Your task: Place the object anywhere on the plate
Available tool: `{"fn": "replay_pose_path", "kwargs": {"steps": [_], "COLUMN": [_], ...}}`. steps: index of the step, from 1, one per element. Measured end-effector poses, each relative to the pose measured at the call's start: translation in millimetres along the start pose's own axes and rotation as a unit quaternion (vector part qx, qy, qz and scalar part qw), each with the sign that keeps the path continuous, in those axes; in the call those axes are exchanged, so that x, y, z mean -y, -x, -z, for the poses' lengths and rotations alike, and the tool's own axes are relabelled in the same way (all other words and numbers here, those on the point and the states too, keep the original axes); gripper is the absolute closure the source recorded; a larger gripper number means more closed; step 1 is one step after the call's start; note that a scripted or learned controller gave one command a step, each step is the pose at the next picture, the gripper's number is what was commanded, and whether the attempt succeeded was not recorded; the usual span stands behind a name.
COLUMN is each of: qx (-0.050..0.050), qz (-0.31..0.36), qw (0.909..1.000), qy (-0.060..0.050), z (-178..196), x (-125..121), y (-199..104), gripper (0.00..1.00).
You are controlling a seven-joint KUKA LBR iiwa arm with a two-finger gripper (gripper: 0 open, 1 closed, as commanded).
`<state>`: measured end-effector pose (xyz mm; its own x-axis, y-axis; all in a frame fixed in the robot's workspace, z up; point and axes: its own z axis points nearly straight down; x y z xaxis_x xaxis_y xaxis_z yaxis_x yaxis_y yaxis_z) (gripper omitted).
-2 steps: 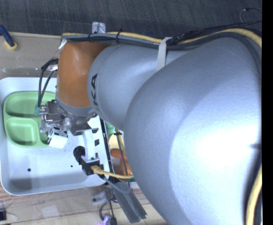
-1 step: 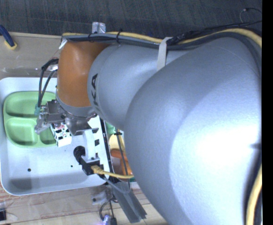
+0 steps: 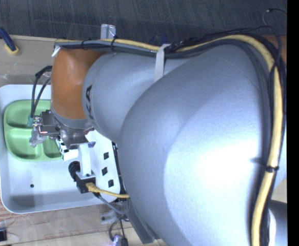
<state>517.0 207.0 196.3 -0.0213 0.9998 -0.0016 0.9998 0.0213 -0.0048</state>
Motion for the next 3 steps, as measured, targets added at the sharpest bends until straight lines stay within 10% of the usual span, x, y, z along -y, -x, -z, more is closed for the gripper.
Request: {"fn": "replay_pose_path", "kwargs": {"steps": [2,3], "qx": [0.000,-0.001], "qz": [0.114,0.135], "qw": [0.9935,0.9908], "qy": [0.002,0.003], "z": [105,232], "x": [-127,-137], "y": [25,30], "gripper": [0.00,0.00]}}
